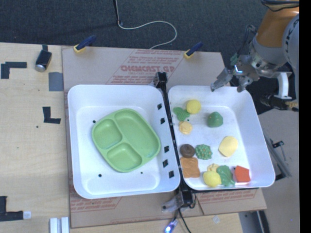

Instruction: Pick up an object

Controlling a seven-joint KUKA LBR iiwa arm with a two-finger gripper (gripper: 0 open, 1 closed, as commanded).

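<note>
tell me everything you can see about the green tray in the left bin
The light green plastic divided tray is a rounded rectangle with three compartments: two smaller ones on one side and a larger one on the other. It lies flat and right side up, turned at a slant, on the floor of the left shallow white bin. It looks smooth and slightly glossy. Only the bin floor touches it.

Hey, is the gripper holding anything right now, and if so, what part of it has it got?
Nothing is held. The gripper hangs open above the far rim of the right bin, its fingers apart with nothing between them, and the toy food lies loose in the bin.
</note>
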